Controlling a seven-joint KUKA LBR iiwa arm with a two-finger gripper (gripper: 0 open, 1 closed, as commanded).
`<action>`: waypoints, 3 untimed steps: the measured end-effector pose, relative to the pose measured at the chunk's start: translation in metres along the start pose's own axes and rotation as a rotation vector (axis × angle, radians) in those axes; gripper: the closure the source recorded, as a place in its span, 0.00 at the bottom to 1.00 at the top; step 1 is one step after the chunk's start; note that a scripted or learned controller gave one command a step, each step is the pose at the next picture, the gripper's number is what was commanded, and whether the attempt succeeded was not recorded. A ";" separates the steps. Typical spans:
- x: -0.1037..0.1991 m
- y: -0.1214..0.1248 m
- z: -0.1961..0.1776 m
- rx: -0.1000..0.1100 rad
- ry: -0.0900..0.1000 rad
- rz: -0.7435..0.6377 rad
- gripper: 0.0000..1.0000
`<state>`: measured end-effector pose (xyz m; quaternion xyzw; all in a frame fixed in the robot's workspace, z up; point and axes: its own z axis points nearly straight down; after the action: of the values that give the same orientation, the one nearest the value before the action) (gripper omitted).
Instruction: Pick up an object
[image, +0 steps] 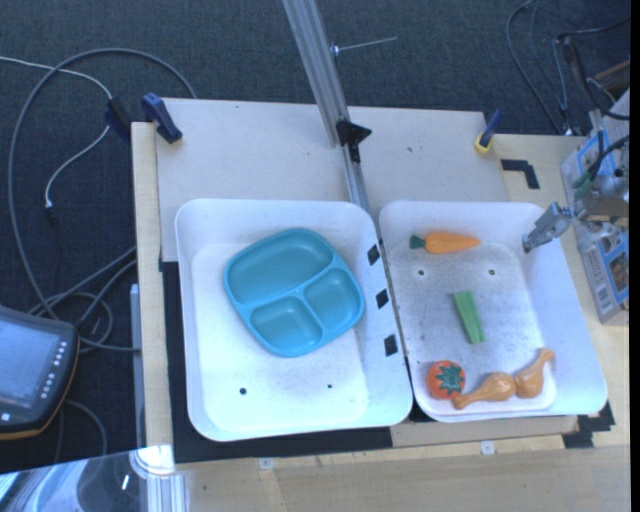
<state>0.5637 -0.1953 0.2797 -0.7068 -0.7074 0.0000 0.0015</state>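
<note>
The right white bin (575, 330) holds an orange carrot (448, 242) at its far edge, a green block (467, 316) in the middle, and a red tomato (446, 379) at the near left corner. Beside the tomato lie two tan drumstick-shaped pieces, one (484, 389) touching it and one (534, 372) further right. My gripper (543, 229) hangs over the bin's far right corner, to the right of the carrot and apart from it. Nothing shows in its grasp.
The left white bin (215, 400) holds a blue divided plate (293, 291). A metal pole (322, 70) slants down to the gap between the bins. Clamps sit at the bench's far corners, and cables lie on the dark floor at left.
</note>
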 end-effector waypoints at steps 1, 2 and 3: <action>0.000 0.000 0.000 0.000 0.000 -0.001 0.00; 0.002 0.006 0.044 0.004 0.000 0.000 0.00; 0.004 0.004 0.087 0.004 0.000 0.000 0.00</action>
<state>0.5670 -0.1911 0.1927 -0.7070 -0.7072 0.0014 0.0032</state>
